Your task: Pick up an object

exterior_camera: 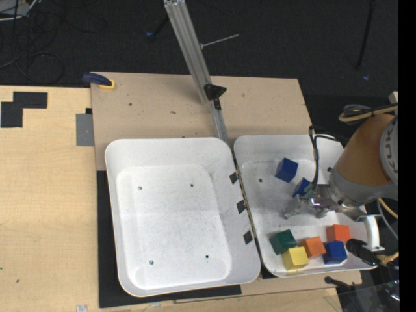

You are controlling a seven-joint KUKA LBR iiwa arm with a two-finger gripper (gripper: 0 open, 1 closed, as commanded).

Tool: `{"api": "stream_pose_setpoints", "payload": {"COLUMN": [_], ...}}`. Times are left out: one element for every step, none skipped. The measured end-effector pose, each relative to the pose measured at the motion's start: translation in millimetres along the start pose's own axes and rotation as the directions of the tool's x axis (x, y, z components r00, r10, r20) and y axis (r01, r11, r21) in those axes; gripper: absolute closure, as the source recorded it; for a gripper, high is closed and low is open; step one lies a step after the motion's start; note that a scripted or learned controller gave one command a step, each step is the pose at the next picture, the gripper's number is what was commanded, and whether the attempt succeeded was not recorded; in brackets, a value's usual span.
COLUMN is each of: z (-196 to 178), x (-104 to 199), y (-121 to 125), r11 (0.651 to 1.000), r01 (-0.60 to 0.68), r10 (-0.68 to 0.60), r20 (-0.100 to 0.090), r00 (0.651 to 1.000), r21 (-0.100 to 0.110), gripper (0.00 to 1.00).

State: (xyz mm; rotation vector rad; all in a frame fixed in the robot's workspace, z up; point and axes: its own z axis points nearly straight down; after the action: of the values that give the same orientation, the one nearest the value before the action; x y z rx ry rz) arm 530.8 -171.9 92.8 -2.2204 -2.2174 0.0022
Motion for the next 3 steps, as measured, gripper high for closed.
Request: {"api": "stream_pose_setpoints", "payload": {"z": [-10.9,-69.4,-128.2], "x": [-1.8,6.1,6.7], "y": [-0.9,1.3,-6.3], "r11": [1.0,1.0,1.0], "r01": [-0.006,0.003,0.003], "r10": [0.006,-0.003,-0.002], "r20": [0.0,0.002,0.002], "r00": [1.0,1.0,1.0], "r21": [0.001,-0.006,-0.007], "gripper": [1.0,1.0,1.0]}}
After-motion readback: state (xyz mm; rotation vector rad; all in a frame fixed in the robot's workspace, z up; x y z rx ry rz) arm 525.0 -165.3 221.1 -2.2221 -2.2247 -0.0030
